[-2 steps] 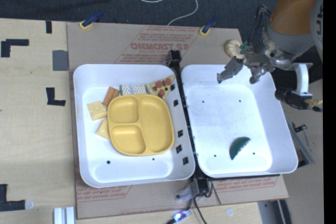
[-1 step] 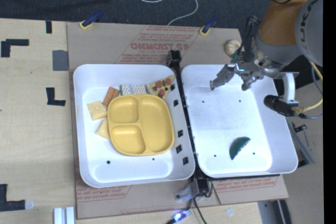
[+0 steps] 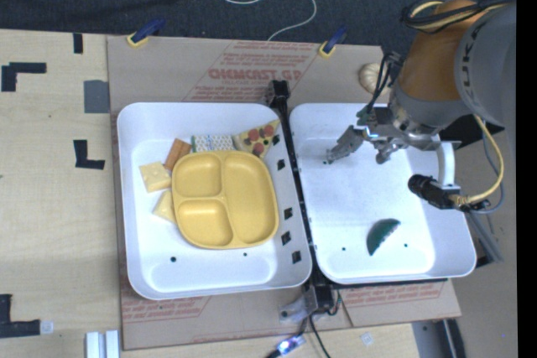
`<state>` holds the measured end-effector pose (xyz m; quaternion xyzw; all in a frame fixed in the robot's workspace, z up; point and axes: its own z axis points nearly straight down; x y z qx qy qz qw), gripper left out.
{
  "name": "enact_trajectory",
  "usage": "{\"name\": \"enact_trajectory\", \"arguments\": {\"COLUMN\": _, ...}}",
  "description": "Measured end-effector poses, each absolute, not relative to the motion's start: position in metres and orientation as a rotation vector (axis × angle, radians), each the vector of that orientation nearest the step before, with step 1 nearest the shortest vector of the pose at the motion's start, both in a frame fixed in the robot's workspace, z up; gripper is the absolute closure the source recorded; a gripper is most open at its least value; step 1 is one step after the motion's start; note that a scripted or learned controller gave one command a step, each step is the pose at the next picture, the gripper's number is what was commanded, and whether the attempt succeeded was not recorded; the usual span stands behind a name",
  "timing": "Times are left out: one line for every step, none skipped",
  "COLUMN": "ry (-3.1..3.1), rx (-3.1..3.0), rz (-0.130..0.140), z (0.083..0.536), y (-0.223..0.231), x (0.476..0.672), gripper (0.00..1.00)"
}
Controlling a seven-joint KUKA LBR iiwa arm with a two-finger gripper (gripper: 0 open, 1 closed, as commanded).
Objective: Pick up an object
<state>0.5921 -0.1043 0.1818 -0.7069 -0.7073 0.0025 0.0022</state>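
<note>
A pale wooden bench carries a sheet of printed cardboard, and on it sit two shallow white bins side by side, with dark carpet and a thin white cable beyond.

The likeliest thing to pick is the dark green leaf-shaped piece, which lies flat and alone on the floor of the right bin, toward its near right corner and well apart from the walls. The gripper hangs over the far part of that same bin, its two fingers spread and nothing between them; the green piece is well apart from it, nearer the camera.

To do this well, I judge the arm should carry the gripper toward the near side until it is centred over the green piece, turn the wrist so the fingers straddle its narrow width, then descend until the tips nearly touch the bin floor before closing, since the piece looks thin.

The left bin holds a yellow divided plate with small toy food pieces around its far and left edges, a more crowded choice.
</note>
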Motion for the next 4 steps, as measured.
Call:
{"name": "enact_trajectory", "arguments": {"ry": -2.219, "rx": -2.217, "rz": 0.007, "z": 0.133, "y": -0.097, "x": 0.586, "gripper": 0.0}}
{"name": "enact_trajectory", "arguments": {"ry": -2.224, "rx": -2.219, "rz": 0.003, "z": 0.082, "y": -0.096, "x": 0.586, "gripper": 0.0}}
{"name": "enact_trajectory", "arguments": {"ry": -2.224, "rx": -2.219, "rz": 0.001, "z": 0.095, "y": -0.096, "x": 0.586, "gripper": 1.0}}
{"name": "enact_trajectory", "arguments": {"ry": -2.224, "rx": -2.222, "rz": -0.004, "z": 0.153, "y": -0.094, "x": 0.579, "gripper": 1.0}}
